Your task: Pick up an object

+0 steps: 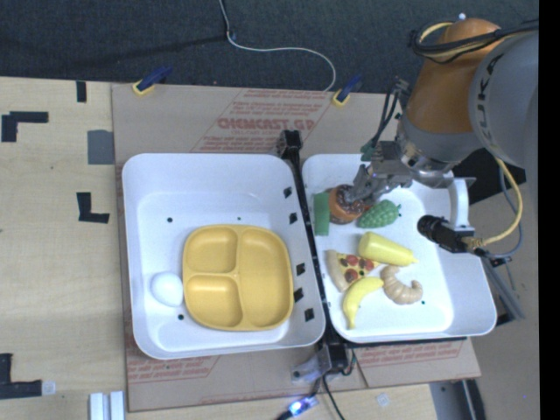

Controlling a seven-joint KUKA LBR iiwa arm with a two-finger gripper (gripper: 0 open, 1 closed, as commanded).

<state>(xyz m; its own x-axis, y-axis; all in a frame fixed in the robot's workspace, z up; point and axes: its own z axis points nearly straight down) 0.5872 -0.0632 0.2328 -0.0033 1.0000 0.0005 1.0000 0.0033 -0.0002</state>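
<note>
The right bin (455, 318) holds several toy foods. At its far left are a green block (321, 213) and a brown-and-orange round piece (344, 210), with a green grape bunch (381, 213) beside them. Nearer the front lie a yellow pepper-like piece (385, 249), a pizza slice (346, 269), a banana (358, 297) and a croissant (402, 287). My gripper (359, 195) hangs low over the brown-and-orange piece, at or just above its top, and partly hides it. The grey arm with its orange band (451, 77) comes in from the upper right.
The left bin (149, 191) holds a yellow divided plate (236, 276) and a white egg (166, 288) at the plate's left. A black divider clip (290, 143) sits between the bins. A black cable and fitting (442, 231) hang over the right bin's right side.
</note>
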